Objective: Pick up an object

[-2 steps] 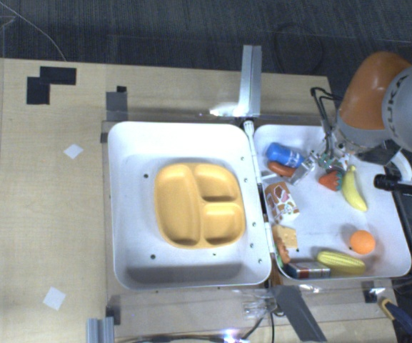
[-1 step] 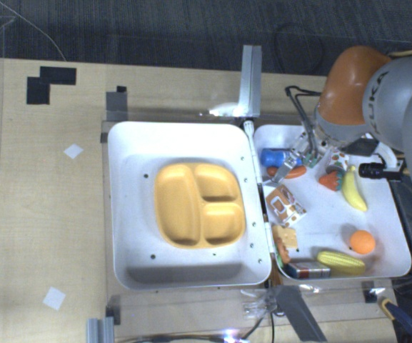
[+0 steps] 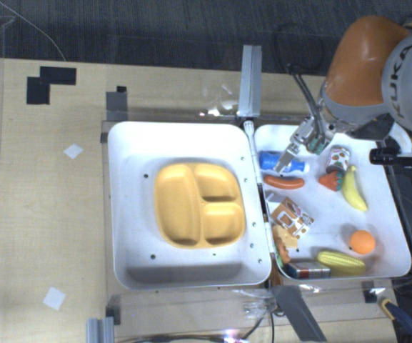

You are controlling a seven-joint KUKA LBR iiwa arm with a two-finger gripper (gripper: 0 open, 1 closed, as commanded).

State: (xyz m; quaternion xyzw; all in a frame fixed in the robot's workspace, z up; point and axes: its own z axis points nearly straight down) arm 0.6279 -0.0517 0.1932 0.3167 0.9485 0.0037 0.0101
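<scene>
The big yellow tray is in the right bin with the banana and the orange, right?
Not quite. The camera view shows the yellow tray in the left bin, by itself. The banana and the orange are in the right bin, just as you said.

Wood bench [image 3: 41, 213] w/ two white bins: left [image 3: 123, 191], right [image 3: 395, 241].

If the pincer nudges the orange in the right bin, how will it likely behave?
The orange looks round, so it would probably roll. It lies apart from the corn, so nothing would stop it at once. Its smooth curve may slip from the pincer.
</scene>
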